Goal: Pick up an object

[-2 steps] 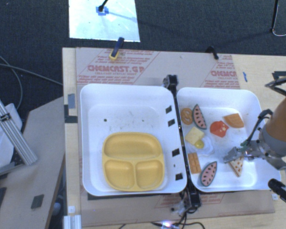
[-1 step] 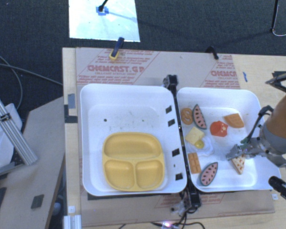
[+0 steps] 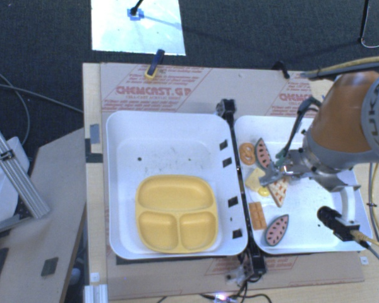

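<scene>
In the right bin [image 3: 303,242], the gripper [image 3: 279,171] hovers with fingers spread over a pizza slice [image 3: 277,191] that looks light, stiff, flat; grip its 2 long edges.

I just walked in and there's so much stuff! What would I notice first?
Probably the big yellow divided plate in the left bin. Next, the grey-and-orange robot arm over the right bin, its end effector down among toy food such as watermelon slices.
</scene>
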Robot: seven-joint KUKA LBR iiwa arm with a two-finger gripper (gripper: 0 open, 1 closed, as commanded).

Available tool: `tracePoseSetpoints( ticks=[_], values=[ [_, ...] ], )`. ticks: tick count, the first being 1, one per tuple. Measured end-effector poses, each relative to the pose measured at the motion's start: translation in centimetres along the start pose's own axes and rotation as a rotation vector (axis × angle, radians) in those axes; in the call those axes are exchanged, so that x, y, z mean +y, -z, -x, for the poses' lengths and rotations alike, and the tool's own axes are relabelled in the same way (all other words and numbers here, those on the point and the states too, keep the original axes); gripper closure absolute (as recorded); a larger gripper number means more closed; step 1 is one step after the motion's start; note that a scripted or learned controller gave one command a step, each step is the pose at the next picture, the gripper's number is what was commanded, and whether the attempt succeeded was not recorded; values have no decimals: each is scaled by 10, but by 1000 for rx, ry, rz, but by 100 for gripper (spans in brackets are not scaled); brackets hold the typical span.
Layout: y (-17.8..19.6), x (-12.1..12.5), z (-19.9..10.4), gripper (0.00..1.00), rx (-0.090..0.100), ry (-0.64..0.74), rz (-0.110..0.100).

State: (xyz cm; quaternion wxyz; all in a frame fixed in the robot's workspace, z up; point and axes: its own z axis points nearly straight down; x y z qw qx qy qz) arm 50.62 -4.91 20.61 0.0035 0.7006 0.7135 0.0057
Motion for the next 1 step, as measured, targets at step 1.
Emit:
tracePoseSetpoints(
  ticks=[1],
  values=[
    [20,18,-62,100,-2,-9,-10]
  ],
)
